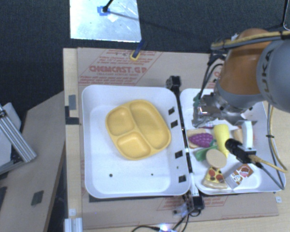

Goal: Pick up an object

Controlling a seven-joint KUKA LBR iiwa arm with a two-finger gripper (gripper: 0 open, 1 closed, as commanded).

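While the grey arm's gripper point(206, 114) hangs low over the right bin point(266, 180), I cannot tell how it is set. Just below it lie toy foods: purple grapes point(201, 139), a yellow banana point(221, 134), a pizza slice point(214, 177). A yellow divided plate point(137, 128) sits in the left bin point(99, 178).

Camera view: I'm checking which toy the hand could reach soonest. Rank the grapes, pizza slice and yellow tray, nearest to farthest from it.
1. Grapes, just below the hand.
2. Pizza slice, right bin's front.
3. Yellow tray, left bin.
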